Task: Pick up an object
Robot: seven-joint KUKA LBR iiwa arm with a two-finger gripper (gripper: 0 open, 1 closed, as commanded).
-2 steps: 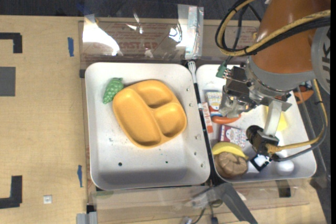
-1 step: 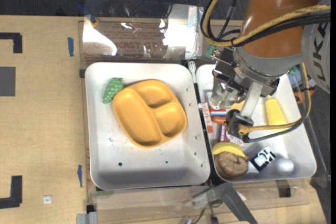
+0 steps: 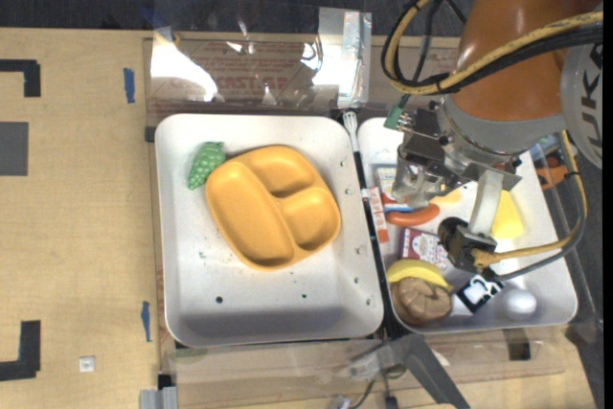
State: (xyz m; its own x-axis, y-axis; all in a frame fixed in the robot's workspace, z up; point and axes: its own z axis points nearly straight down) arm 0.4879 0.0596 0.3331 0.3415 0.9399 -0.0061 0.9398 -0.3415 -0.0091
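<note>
Camera view puts my arm low over the right bin [image 3: 560, 297], centre-right of frame — placed there, I judge, to reach the red-orange sausage-shaped piece [image 3: 415, 215] just under the wrist. Whether the jaws are open or closed, I can't tell.

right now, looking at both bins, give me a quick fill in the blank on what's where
1. The yellow divided plate lies in the ____ bin.
2. The green toy grapes lie against the plate's upper ____ edge.
3. The gripper hangs over the ____ bin.
4. The plate has ____ compartments.

Missing words: left; left; right; three
</note>
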